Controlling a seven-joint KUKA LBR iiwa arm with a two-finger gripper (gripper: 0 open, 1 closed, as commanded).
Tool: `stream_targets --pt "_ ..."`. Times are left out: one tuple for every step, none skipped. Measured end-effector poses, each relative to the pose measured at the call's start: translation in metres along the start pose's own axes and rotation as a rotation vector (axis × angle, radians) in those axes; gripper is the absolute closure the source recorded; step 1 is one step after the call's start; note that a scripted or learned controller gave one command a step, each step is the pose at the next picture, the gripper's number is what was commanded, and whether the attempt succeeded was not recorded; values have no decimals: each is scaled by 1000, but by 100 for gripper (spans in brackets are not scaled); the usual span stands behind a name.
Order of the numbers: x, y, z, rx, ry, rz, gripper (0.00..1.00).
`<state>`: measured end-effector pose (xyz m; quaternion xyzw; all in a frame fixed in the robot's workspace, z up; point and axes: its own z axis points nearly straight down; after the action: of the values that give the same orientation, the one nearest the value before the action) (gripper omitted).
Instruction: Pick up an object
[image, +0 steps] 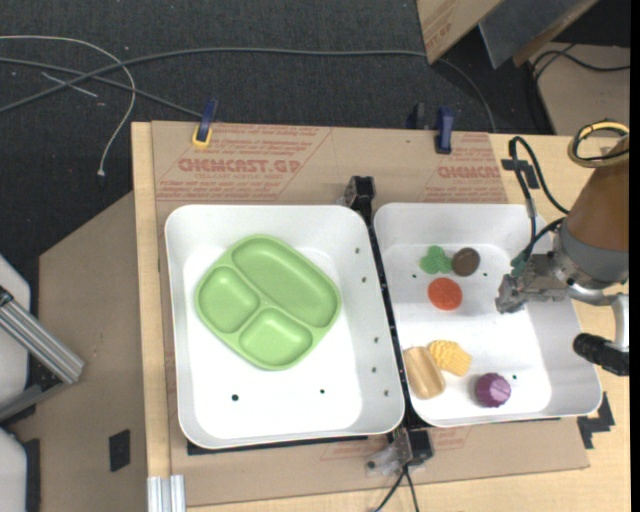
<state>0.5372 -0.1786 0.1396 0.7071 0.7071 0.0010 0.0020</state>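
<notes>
Brown board printed "CHEMCAST GP", gripper over right bin, grip state unclear

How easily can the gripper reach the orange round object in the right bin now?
Probably yes: the gripper hangs just right of the orange round object, with bare bin floor between them.

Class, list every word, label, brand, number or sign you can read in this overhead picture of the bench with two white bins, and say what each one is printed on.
"CHEMCAST GP", red print, on the brown cardboard sheet under the bins, above the left bin.
"CHEMCAST", red print, again on that sheet above the right bin; its end is hidden.
Smaller red lines beside both prints: too small to read.
The bins, green divided plate and toy foods bear no text.
</notes>
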Motion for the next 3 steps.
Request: stream_targets --pt "2 4 -64 -4 -1 -2 100" --pt "2 5 -79 1 1 -1 100" --pt "58 -2 -91 5 5 -6 100"
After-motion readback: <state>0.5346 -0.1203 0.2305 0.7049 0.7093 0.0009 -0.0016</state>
